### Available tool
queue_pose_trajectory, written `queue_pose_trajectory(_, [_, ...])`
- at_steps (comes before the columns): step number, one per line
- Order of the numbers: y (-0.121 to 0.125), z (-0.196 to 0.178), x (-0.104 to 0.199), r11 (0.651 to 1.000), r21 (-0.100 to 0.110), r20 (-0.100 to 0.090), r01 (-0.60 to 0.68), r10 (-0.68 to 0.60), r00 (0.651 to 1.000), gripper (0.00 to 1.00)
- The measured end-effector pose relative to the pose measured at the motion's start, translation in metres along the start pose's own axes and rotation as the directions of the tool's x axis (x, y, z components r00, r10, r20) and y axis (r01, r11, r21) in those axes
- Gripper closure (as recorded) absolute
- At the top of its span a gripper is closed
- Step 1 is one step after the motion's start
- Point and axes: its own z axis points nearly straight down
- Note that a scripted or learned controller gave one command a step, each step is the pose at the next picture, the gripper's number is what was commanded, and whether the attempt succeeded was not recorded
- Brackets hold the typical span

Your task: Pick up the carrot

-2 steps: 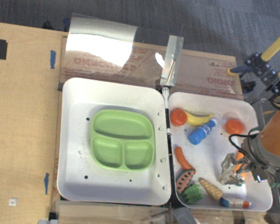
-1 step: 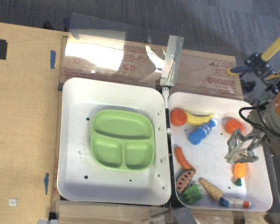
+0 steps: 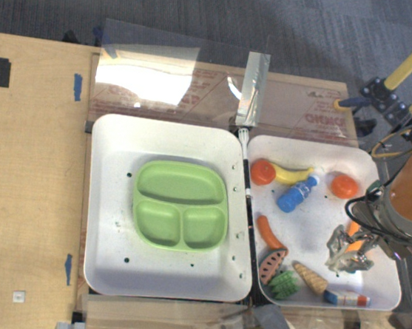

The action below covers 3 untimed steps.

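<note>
My gripper (image 3: 349, 254) hangs low over the right part of the right bin (image 3: 383, 297), under the arm's orange band. A small orange piece, the carrot (image 3: 361, 244), shows between its metal fingers, which are closed against it. Most of the carrot is hidden by the gripper body. I cannot tell whether it is lifted off the bin floor.
The right bin also holds a long red-orange sausage-like piece (image 3: 270, 233), a blue bottle (image 3: 295, 194), a banana (image 3: 292, 174), two orange-red round fruits (image 3: 262, 172) (image 3: 345, 186), a watermelon slice (image 3: 272, 263), broccoli (image 3: 284, 284), a cone (image 3: 309, 278) and a marker (image 3: 346, 297). The left bin (image 3: 106, 185) bears a green divided plate (image 3: 182, 204).
</note>
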Motion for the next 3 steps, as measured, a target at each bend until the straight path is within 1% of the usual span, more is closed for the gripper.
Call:
queue_pose_trajectory(1, [-0.003,-0.130,-0.029,0.997,0.013,0.008,0.074,-0.074,0.997,1.00])
queue_pose_trajectory(2, [-0.074,-0.272,-0.029,0.980,0.014,0.005,0.199,-0.200,0.980,1.00])
queue_pose_trajectory(3, [-0.077,-0.008,-0.039,0.930,-0.011,0.000,0.368,-0.368,0.930,1.00])
